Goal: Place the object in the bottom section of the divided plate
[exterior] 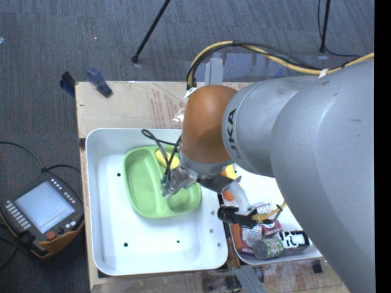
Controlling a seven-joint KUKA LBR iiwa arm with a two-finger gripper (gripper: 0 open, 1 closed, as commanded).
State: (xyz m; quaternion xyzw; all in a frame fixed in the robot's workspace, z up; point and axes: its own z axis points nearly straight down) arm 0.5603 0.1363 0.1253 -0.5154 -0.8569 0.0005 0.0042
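Yellow object (162,157) lies at the upper right edge of the green divided plate (143,182), partly hidden by the arm. The gripper (168,188) hangs over the plate's right side; whether it is open or closed I cannot tell. The plate sits in the left white bin (110,237); the right bin (305,252) holds packaged items with unreadable labels. Both bins rest on a wooden worktop (122,105) above grey carpet (36,41), with a teach pendant (40,212) on the floor at left. "KUKA" lettering shows partly on the arm (293,139).
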